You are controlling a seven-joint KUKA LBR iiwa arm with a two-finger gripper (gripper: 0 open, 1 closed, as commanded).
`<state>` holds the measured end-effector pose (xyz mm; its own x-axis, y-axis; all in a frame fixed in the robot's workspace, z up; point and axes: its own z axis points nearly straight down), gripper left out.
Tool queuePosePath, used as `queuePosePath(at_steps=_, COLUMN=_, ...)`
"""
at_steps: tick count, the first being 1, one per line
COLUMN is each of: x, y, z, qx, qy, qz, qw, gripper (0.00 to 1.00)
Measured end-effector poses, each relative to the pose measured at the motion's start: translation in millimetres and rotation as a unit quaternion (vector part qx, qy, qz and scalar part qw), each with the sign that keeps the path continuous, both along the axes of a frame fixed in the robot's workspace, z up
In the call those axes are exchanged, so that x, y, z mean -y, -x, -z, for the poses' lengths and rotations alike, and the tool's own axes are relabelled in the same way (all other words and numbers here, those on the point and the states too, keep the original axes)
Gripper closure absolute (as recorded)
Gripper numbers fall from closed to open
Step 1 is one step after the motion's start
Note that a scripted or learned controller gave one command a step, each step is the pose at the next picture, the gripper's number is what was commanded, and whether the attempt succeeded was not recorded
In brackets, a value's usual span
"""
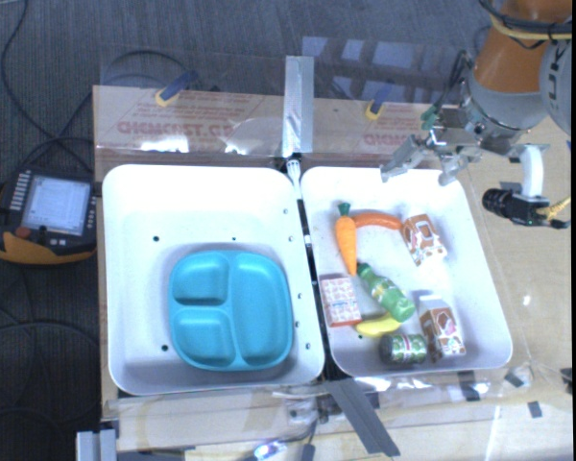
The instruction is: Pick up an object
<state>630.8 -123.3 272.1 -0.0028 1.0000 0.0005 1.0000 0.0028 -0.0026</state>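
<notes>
jaws [424, 164] hung spread open and empty over the right bin's [480, 257] far rim, carrot [347, 241], green bottle [385, 294], banana [377, 327], can [403, 349] and small cartons lay inside it, blue tray [231, 307] sat in the left bin [134, 219]

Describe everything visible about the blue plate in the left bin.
The blue plate is a rounded-square tray of smooth, plastic-looking turquoise, moulded into three compartments: two smaller ones along its far side and one wide one along its near side, split by raised ridges. It lies flat and upright on the floor of the left bin, set toward the bin's near right corner and turned slightly askew to the walls. Nothing lies in it, and nothing but the bin floor touches it.
</notes>
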Motion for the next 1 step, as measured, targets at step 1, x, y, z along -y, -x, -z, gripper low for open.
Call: queuePosePath(at_steps=1, x=-28.8, y=-0.5, z=144.8, qx=-0.001, qy=0.0004, qz=-0.019, qw=0.9998, gripper=0.00)
